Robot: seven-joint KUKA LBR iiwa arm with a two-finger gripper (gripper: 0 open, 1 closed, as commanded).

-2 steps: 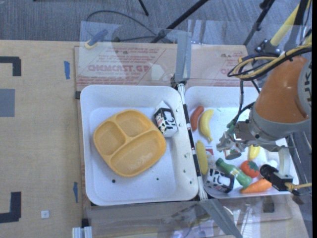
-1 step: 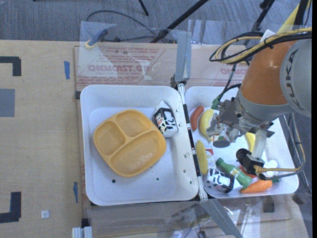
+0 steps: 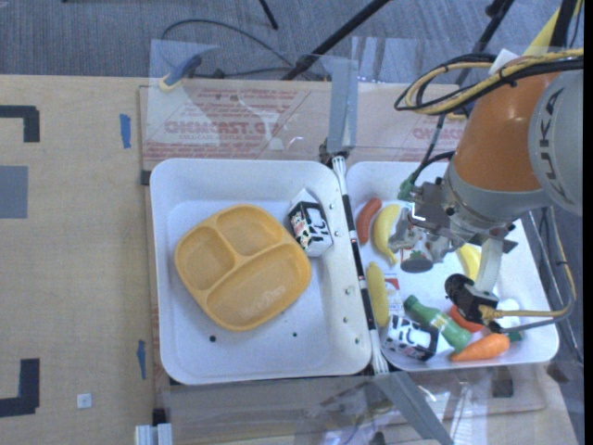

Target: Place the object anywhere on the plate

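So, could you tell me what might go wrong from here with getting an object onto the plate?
1. The right bin is crowded: the carrot, green bottle and bananas lie close together, so the gripper may nudge or grab a neighbour.
2. The black-and-white carton leans at the yellow plate's edge and could get knocked during placing.

Robotics lab, tripod legs (image 3: pixel 371 12) on grey carpet (image 3: pixel 111 17), taped plywood surface (image 3: pixel 74 248), loose cables (image 3: pixel 463 72), industrial arm (image 3: pixel 519 146) over white bins (image 3: pixel 176 341)
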